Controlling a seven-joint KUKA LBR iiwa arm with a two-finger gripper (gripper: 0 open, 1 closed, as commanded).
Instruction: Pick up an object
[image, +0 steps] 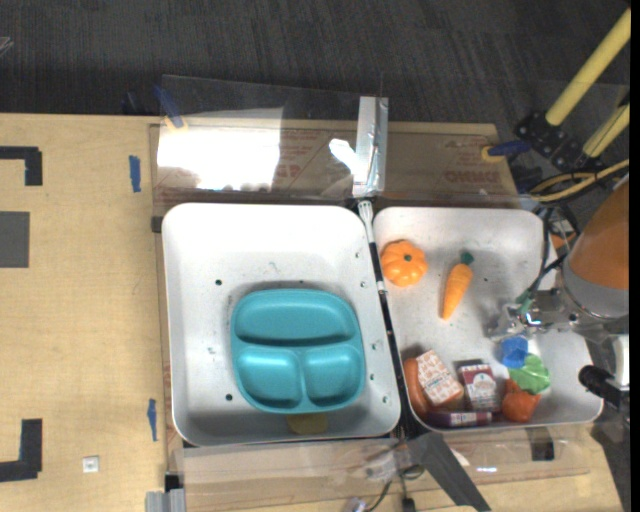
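Arm (600, 260) low, pincer (520, 318) over right bin (480, 225)

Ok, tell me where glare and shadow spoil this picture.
Camera view: strong glare whites out the clear sheet behind the left bin; the divided teal tray casts a soft shadow toward the bin's near wall; the gripper looks dark and slightly blurred.
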